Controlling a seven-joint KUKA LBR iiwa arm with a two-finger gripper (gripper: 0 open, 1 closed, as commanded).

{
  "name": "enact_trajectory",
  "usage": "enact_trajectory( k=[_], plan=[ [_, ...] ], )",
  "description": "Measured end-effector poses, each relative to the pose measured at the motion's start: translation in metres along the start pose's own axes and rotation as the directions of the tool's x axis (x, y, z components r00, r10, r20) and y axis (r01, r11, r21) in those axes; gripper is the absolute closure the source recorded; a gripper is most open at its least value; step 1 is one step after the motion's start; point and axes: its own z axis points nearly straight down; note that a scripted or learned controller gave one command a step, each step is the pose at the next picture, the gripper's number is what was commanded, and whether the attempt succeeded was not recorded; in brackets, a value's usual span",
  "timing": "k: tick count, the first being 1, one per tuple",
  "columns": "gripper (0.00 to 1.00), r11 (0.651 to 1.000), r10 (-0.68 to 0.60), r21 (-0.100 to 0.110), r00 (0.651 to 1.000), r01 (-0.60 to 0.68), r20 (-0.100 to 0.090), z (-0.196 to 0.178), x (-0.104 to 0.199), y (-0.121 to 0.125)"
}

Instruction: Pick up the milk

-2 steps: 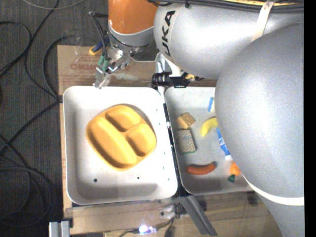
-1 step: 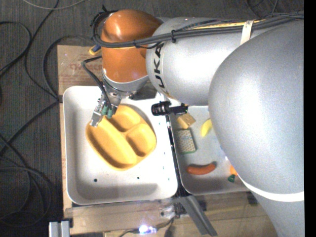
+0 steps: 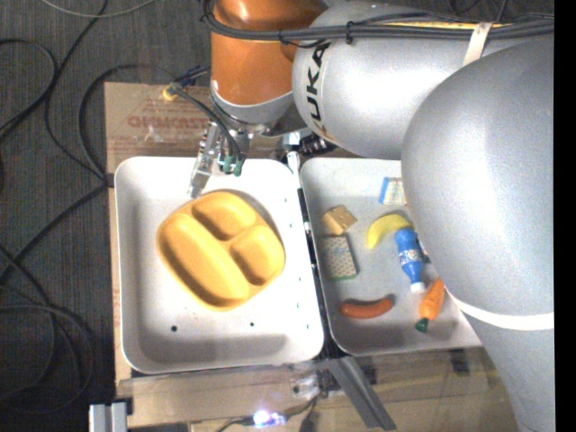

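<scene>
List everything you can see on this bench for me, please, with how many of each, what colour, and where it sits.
bins: 2, white, side by side on the bench
divided plate: 1, yellow, three sections, middle of the left bin
milk carton: 1, white and blue, far end of the right bin, partly behind the arm
banana: 1, yellow, right bin, just below the carton
bottle: 1, blue and white, right bin, beside the banana
carrot: 1, orange, right bin, near end
sausage: 1, red-brown, right bin, near end
block: 1, tan, right bin, left side
sponge-like pad: 1, grey-green, below the block
arm: 1, grey with orange band, reaching in from the right
gripper: 1, over the left bin's far edge
</scene>
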Motion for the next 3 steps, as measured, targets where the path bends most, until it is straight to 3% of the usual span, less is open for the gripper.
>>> enact_trajectory(
  k=[1,2,3],
  plan=[
    [0.0,1.0,0.0,0.0,1.0,0.0,0.0,0.0,0.0,0.0],
    [0.0,0.999,-0.052,-0.015,0.998,0.052,0.023,0.102,0.003,0.037],
    [0.0,0.999,0.053,-0.012,0.999,-0.053,0.008,0.106,0.018,0.04]
  ],
)
